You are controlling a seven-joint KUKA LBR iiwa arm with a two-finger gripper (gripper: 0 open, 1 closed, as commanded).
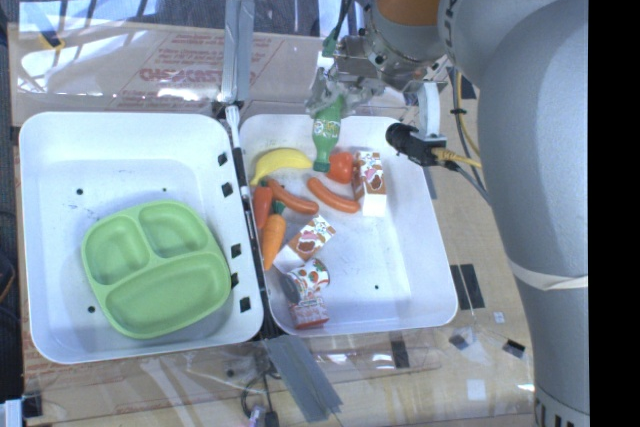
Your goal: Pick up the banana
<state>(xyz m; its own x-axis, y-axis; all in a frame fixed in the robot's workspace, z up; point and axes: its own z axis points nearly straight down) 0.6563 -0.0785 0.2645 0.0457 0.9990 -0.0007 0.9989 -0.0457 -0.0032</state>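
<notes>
In right bin (pixel 420 255), banana (pixel 281 160), green bottle (pixel 324 143), carrot (pixel 272 237), sausages (pixel 332 195)

Light is bright and even, falling from above. The two white bins (pixel 60 215) glow almost without detail, their floors close to washed out. Strong glare sits in the upper left of the frame, where a clear plastic sheet (pixel 130 65) throws back pale blue-white patches and streaks. Shadows are soft and short: a faint grey one lies under the green tray (pixel 155 265) at lower left. The grey arm (pixel 530 115) at right shows a smooth gradient with a dull sheen. Focus is slightly soft throughout; small labels are unreadable.
</notes>
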